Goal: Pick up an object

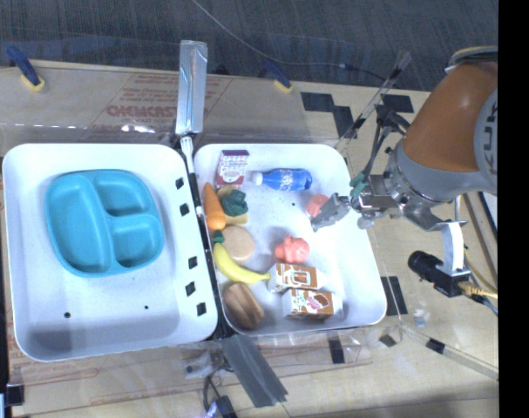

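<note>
Reaching in from the right, the arm's end effector (327,214) hovers beside a small pink object (316,204) in the toy-food bin (362,259); finger state unclear, apparently lining up a pick.

The arm (447,138) is bulky and rounded, a broad orange band above a grey wrist. Its gripper (332,212) is small, grey metal, with thin dark cables trailing at two o'clock.

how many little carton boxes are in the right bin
3. One purple carton stands at the bin's far edge beside the blue bottle. Two brown cartons lie at the near edge: one just below the pink toy, the other nearer still. Others may be hidden.
</note>
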Tool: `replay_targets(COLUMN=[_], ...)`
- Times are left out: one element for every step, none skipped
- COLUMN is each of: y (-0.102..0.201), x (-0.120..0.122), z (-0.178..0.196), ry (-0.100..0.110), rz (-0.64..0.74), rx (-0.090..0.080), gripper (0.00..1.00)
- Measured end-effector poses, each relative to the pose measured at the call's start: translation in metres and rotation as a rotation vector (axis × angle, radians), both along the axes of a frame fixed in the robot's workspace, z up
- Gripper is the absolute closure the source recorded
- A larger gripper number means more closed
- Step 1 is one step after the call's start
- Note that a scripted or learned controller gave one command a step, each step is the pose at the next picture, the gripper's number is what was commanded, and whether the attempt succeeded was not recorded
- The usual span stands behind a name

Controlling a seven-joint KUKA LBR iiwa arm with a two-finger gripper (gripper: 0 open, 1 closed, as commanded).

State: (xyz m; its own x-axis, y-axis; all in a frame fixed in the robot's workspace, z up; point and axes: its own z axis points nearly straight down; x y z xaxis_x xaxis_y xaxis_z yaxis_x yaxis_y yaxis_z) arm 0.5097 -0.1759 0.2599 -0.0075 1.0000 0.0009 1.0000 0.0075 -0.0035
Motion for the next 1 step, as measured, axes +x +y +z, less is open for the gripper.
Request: replay_targets(y=[-0.0030], x=[-0.0076], z=[-0.1451], ry=[-0.022], rz=[0.206], rx=[-0.003], gripper=[0.00])
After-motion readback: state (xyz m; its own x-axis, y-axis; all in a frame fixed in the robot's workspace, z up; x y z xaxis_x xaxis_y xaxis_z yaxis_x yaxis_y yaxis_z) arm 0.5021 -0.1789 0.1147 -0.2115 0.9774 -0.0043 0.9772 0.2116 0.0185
